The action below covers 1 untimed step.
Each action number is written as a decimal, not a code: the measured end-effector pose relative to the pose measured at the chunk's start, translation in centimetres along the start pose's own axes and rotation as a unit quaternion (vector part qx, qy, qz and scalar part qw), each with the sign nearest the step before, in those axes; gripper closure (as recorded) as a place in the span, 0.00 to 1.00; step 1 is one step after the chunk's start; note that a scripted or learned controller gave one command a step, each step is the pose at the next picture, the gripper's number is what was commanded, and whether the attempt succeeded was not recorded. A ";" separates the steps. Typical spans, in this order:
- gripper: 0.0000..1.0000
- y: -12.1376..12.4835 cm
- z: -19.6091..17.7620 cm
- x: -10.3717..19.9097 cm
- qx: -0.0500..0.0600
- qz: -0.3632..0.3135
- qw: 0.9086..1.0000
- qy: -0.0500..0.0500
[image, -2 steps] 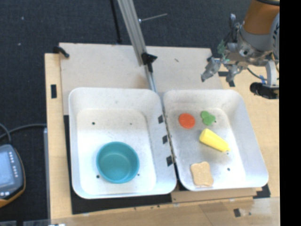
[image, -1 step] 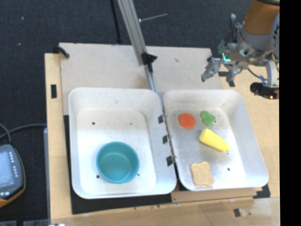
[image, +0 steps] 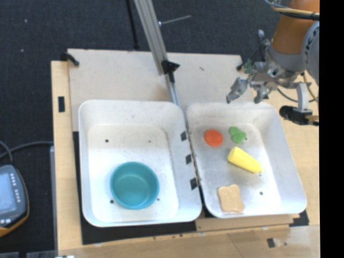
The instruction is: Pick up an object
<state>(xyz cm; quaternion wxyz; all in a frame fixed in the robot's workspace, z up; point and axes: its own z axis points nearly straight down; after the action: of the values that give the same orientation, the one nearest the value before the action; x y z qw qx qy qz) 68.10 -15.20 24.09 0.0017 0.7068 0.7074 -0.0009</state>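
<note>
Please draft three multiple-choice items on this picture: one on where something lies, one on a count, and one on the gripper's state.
1. Where does the round teal bowl lie?
A. In the left white bin
B. In the right white bin
C. On the bare bench

2. How many things lie in the right white bin?
A. Two
B. Four
C. Six

3. How is the two-finger gripper?
A. Shut on the bowl
B. Open with nothing between its fingers
C. Resting on the bin floor

Answers:
1. A, the bowl sits near that bin's front.
2. B, an orange round piece, a green piece, a yellow wedge and a tan bread slice.
3. B, its fingers stand apart above the right bin's far rim.
</note>
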 end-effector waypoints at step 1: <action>0.00 -0.4 4.3 -0.5 0.002 0.001 1.000 0.000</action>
<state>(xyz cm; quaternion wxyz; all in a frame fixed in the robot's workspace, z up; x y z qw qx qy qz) 67.69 -15.74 19.78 0.0000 0.7074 0.7068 -0.0020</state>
